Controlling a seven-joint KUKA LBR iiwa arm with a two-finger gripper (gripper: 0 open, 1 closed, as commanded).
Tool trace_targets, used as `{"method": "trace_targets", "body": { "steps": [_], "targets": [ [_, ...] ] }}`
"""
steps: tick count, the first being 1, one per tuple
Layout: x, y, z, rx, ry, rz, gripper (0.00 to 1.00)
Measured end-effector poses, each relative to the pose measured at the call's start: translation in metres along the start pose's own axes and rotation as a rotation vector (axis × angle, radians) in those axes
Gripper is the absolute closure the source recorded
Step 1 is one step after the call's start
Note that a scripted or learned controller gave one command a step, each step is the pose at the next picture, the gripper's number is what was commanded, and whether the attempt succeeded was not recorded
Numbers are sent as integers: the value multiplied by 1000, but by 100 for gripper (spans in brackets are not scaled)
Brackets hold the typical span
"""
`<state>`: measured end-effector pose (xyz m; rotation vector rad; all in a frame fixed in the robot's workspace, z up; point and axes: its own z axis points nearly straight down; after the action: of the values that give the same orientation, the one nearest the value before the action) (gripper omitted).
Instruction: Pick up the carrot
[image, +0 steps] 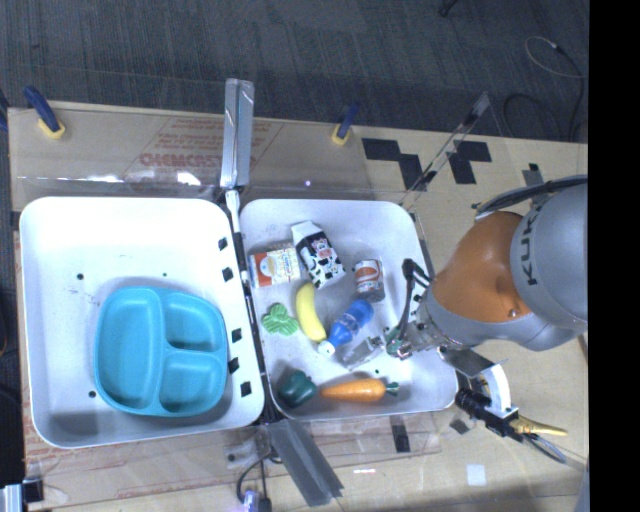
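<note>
Looking down at the two white bins, we see the grey arm with the orange band (490, 275) reaching in from the right, its two-finger gripper (392, 345) low over the right-hand white bin (420, 240). We cannot tell how the fingers stand: they are small, dark and blurred against the bin floor, and nothing visibly sits between them.

The orange plastic carrot with a green tip (352, 390) lies flat just below the fingers, near the bin's front wall, apart from them. The dark green rounded vegetable (295, 388) touches the carrot's left end.

Just left of the fingers lies the small clear bottle with a blue label (348, 325), tilted, its white cap toward the yellow banana (309, 312). Further left is the light green leafy toy (280, 320). Above the fingers stands the small red-and-silver can (368, 277); up and left of it are the black-and-white cow-pattern carton (318, 253) and the orange-and-white box (275, 266).

Well to the left, in the other white bin (40, 260), sits the blue three-compartment plastic plate (160, 350).
</note>
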<state>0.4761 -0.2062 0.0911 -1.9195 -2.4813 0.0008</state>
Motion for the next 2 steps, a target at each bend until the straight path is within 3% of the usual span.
{"method": "trace_targets", "body": {
  "steps": [1, 2],
  "targets": [
    [0, 1, -10, -1, -1, -4, 100],
    [0, 1, -10, 0, -1, -4, 0]
  ]
}}
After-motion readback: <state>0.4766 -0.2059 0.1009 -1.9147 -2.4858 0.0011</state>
